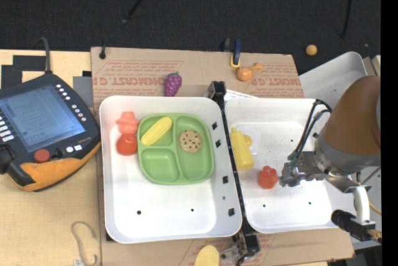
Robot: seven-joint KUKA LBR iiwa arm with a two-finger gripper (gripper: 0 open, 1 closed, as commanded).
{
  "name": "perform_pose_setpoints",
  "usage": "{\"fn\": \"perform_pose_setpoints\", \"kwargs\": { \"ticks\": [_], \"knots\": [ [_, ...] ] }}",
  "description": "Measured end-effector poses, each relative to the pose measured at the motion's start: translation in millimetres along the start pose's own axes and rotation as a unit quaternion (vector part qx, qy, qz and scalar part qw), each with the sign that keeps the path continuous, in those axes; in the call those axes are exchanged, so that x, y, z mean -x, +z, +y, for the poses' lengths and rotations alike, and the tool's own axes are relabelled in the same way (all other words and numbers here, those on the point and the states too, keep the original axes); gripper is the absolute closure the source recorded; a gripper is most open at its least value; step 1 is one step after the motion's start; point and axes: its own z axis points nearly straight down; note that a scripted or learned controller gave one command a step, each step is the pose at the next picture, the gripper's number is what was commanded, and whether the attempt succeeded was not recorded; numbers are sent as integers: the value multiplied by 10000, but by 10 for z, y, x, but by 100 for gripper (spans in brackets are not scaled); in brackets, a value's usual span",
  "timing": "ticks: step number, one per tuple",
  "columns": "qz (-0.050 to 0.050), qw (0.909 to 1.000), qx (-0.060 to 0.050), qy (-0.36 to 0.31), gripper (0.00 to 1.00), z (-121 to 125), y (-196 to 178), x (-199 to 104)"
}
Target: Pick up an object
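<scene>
Red round toy (pixel 268 178) (no clear long axis), gripper (pixel 290 175) just beside

Off-bin: teach pendant (pixel 43 128) at left, purple grapes (pixel 172 83) and orange gourd toy (pixel 247 72) on cardboard (pixel 143 72), orange ball (pixel 311 50) beyond.

Green tray (pixel 163 170) holds yellow corn (pixel 155 130) (beside a brown-speckled cookie (pixel 190 141)).

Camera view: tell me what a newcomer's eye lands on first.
The green divided tray in the left bin, holding a corn cob and a cookie. Then the gripper low in the right bin, beside a small red object.
</scene>
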Motion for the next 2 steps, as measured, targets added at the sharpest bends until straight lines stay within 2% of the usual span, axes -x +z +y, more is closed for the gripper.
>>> {"fn": "perform_pose_setpoints", "kwargs": {
  "ticks": [1, 2],
  "knots": [
    [-1, 10000, 6, -2, 100, 10, -456, 7],
    [10, 10000, -27, -20, 100, 111, -359, -568]
  ]
}}
